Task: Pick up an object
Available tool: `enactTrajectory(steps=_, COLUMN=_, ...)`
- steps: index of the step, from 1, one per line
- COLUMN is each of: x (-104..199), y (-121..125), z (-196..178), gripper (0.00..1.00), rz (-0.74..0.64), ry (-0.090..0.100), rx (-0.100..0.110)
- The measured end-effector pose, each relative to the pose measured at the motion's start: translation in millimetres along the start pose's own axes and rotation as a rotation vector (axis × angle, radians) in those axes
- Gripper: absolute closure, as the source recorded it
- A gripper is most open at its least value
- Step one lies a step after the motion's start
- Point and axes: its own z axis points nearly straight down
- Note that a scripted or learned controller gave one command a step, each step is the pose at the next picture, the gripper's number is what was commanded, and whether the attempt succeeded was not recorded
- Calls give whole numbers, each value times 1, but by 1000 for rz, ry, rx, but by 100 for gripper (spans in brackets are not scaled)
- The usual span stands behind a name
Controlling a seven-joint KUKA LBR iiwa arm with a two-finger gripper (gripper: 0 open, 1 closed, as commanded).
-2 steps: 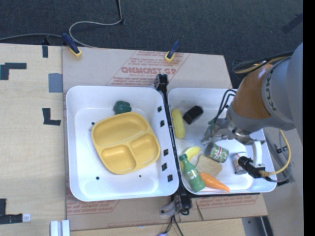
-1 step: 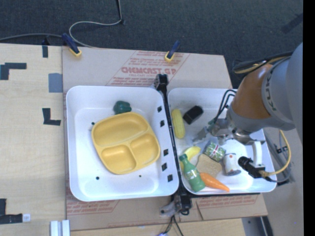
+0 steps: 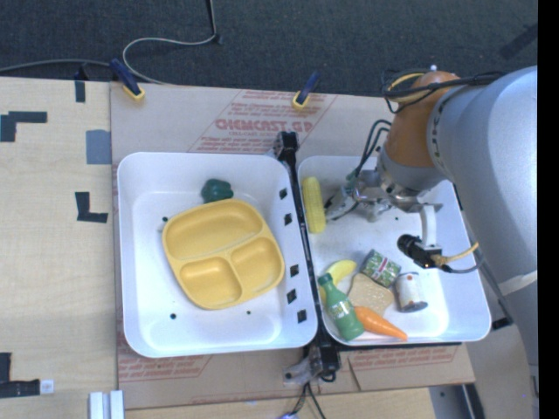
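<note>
My gripper [image 3: 342, 204] hangs low over the upper part of the right bin [image 3: 463, 234], just right of a yellow corn cob [image 3: 313, 204] that lies along the bin's left wall. Nothing is visibly held in it. Toward the front of this bin lie a yellow lemon-like piece [image 3: 342, 271], a green bottle [image 3: 339, 309], an orange carrot [image 3: 379, 323], a tan cracker [image 3: 370, 295], a small green box [image 3: 381, 268] and a small can [image 3: 410, 291]. The left bin [image 3: 140, 260] holds a yellow divided plate [image 3: 224, 251] and a dark green broccoli piece [image 3: 217, 189].
The grey arm [image 3: 489, 147] with its orange band [image 3: 410, 138] covers the right bin's far right side. A black cable and plug [image 3: 421, 251] hang by the wrist. Black clips [image 3: 286, 147] sit on the divider between the bins. Cardboard lies under both bins.
</note>
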Motion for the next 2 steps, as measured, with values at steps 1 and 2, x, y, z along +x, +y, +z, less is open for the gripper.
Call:
enactTrajectory(steps=1, x=9, y=-84, z=0, gripper=0, rz=-2, ry=7, rx=3)
enactTrajectory(steps=2, x=11, y=22, z=2, gripper=0, rz=-1, ry=7, rx=13)
